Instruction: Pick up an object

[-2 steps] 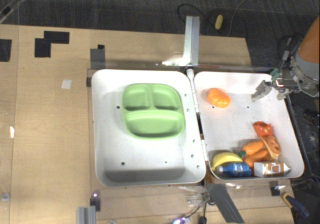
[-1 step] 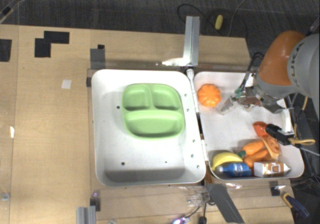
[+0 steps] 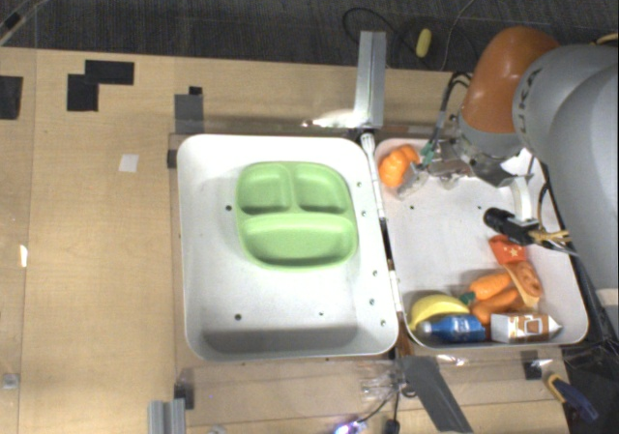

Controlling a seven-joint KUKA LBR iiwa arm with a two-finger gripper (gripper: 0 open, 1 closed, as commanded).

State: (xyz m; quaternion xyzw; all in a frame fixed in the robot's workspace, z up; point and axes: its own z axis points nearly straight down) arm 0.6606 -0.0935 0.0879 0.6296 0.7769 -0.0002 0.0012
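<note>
An orange round fruit (image 3: 393,168) lies in the far left corner of the right bin (image 3: 440,258). My gripper (image 3: 418,174) hangs just to the right of it, very close to or touching its side. Nothing can be seen held in the gripper. Along the near edge of the right bin lie a yellow banana (image 3: 437,307), a blue object (image 3: 453,329) and a white bottle (image 3: 522,328). Orange carrot-like pieces (image 3: 493,289) and a red piece (image 3: 506,250) lie by the right wall.
The left bin (image 3: 208,306) holds a green divided plate (image 3: 295,213) at its middle. A metal post (image 3: 370,79) stands behind the seam between the bins. The middle of the right bin's floor is bare white.
</note>
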